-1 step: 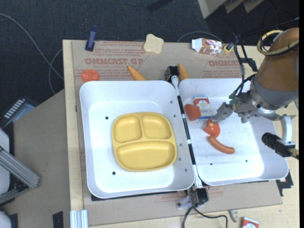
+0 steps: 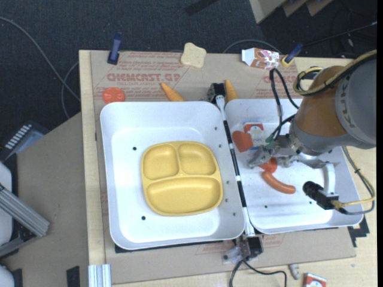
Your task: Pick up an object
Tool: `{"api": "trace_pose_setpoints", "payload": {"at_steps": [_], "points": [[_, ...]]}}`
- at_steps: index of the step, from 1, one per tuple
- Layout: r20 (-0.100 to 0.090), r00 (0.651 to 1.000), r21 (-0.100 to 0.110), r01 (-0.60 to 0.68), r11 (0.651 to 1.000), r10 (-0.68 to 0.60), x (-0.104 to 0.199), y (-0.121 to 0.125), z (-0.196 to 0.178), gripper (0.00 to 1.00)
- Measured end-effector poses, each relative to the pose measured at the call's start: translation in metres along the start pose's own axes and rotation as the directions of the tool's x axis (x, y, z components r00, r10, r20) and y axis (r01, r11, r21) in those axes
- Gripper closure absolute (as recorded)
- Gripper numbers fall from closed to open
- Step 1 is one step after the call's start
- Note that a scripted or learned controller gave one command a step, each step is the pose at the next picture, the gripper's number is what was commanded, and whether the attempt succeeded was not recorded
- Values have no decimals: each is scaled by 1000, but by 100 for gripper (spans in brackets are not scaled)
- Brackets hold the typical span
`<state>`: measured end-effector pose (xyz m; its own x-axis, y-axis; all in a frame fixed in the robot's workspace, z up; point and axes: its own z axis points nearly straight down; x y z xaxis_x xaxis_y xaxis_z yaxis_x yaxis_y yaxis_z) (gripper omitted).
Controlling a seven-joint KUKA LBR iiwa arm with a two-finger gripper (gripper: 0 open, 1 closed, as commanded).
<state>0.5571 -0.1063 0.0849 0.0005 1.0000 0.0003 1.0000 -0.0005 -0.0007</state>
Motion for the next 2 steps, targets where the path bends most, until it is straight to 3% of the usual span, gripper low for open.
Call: {"api": "trace_pose_setpoints", "payload": {"at_steps": [1, 2], "points": [[1, 1000, -2, 0, 1000, 0, 0, 0, -10, 100], [1, 1000, -1, 0, 1000, 0, 0, 0, -10, 0]]}}
